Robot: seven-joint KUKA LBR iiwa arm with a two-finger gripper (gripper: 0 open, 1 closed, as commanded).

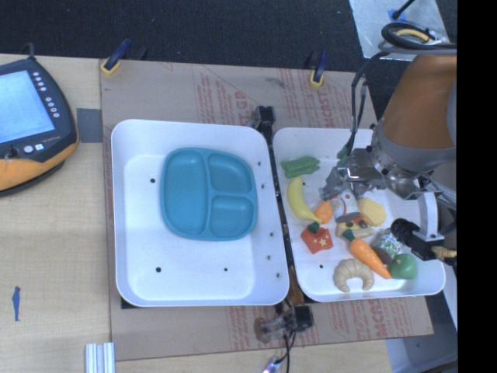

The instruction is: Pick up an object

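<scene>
Toy foods lie in the right bin [311,290]: a banana [298,198], a croissant [353,273], a carrot [368,258] and a red strawberry [317,239]. Above them hangs the gripper [342,195]; I cannot tell its state. A blue divided plate [208,193] sits in the left bin [140,278].

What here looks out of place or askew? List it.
Nothing looks spilled or damaged. The toy food, such as the banana, carrot and croissant, lies jumbled in the right bin. The blue plate sits slightly tilted in the left bin. The gripper hovers over the food.
</scene>
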